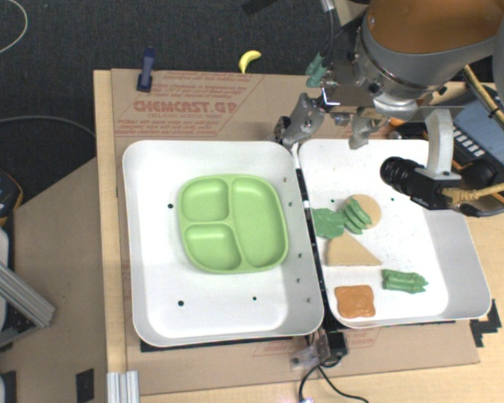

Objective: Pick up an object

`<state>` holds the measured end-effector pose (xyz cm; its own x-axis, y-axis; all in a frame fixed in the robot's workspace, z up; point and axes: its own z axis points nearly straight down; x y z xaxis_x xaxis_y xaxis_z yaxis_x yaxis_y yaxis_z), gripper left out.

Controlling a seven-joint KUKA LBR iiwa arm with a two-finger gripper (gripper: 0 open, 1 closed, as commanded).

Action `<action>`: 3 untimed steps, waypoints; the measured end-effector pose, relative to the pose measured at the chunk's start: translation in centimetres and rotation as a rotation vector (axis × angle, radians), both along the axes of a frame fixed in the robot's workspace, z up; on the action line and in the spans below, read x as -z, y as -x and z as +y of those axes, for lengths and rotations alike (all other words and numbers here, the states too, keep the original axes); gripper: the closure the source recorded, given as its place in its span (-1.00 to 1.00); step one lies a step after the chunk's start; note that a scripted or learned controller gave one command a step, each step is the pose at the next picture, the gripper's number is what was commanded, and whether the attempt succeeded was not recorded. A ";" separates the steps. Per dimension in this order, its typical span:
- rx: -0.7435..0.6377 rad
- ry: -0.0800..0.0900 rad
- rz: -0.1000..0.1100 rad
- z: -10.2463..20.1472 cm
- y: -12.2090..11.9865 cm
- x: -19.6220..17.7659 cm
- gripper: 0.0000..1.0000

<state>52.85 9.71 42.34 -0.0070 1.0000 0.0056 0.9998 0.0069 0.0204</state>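
Observation:
My gripper (328,131) hangs over the back edge of the right bin (454,250), near the seam between the two bins. It is open, with nothing between its fingers (296,129). Further forward in that bin lie a green leafy piece (328,222), a second ridged green piece (358,216) on a tan disc (370,203), a tan wedge (353,251), an orange square (354,300) and a green pod-like toy (403,281). All of them are apart from the gripper.
The left bin (147,250) holds a green divided plate (233,222). A black cylindrical fitting (412,181) juts over the right bin's back right. A yellow banana toy (249,59) and a blue clip (145,70) sit beyond the bins by the cardboard sheet (193,103).

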 end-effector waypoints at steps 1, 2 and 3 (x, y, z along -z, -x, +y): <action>0.006 0.006 0.016 -0.3 0.1 -0.2 1.00; -0.001 0.005 0.030 6.6 5.0 6.2 1.00; 0.012 0.010 0.032 2.0 5.1 15.9 1.00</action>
